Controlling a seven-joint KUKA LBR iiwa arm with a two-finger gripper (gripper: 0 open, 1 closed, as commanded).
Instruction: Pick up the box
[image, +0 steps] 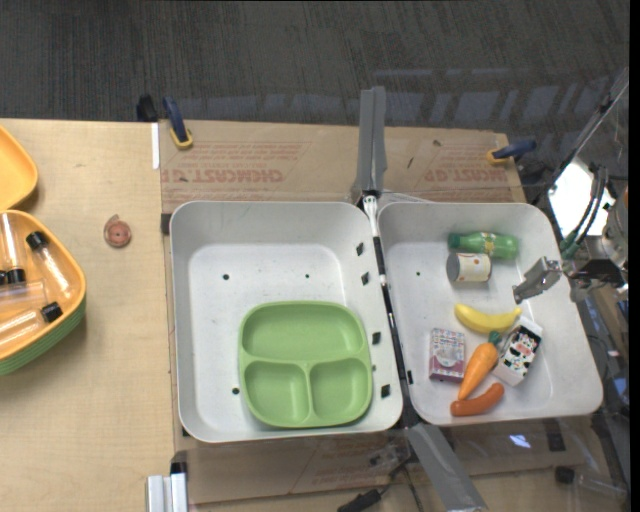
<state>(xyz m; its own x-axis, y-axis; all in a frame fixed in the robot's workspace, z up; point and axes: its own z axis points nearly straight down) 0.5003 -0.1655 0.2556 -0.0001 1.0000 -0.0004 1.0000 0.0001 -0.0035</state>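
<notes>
We pass over the green tray (304, 363) in the left bin (200, 240). The box (447, 354) lies flat in the right bin (420, 250), touching the carrot (477, 368). The gripper (538, 279) hovers far-right of it; we cannot tell its opening. We descend on the box's left side, clear of the carrot.

**Crowded around the box, open floor to its left**

The box (447, 355) lies hemmed in: my way is blocked by the carrot (478, 368) touching its right side and the banana (487, 318) just above. White floor of the right bin (420, 300) lies bare to its left. The green tray (305, 363) fills much of the left bin (200, 300).
</notes>
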